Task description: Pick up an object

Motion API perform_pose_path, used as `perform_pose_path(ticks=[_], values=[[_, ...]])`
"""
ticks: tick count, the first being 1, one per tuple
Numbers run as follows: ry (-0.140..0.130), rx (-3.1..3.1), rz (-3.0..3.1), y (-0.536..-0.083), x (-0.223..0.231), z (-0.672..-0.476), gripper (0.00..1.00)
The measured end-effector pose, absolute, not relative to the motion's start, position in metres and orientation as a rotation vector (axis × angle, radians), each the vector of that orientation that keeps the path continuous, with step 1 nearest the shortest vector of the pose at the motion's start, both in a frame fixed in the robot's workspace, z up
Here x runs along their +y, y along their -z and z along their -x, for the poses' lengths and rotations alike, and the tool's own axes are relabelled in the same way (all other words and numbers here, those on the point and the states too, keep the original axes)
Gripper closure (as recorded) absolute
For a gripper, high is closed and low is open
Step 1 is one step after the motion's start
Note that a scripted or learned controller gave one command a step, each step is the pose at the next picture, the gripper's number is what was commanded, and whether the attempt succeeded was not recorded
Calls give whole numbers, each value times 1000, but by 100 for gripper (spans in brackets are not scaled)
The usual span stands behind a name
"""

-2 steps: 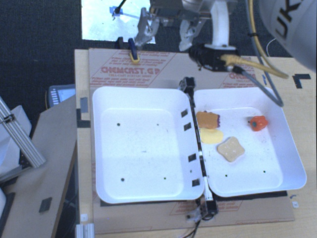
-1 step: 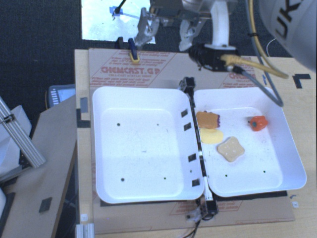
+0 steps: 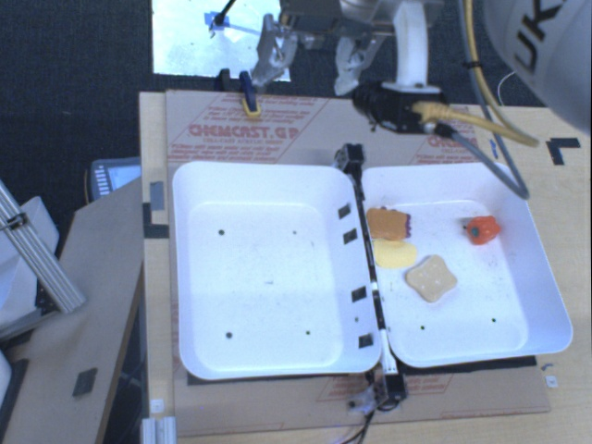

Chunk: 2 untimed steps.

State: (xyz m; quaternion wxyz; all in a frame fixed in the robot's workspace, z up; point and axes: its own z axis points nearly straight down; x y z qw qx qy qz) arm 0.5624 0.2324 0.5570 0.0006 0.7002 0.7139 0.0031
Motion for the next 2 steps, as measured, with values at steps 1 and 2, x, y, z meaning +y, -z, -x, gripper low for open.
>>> perform_pose_path(ticks=[1, 2], values=[[-10, 2242, -2199, -557, 232, -562, 0], [-10, 2242, -2199, -557, 232, -562, 0]])
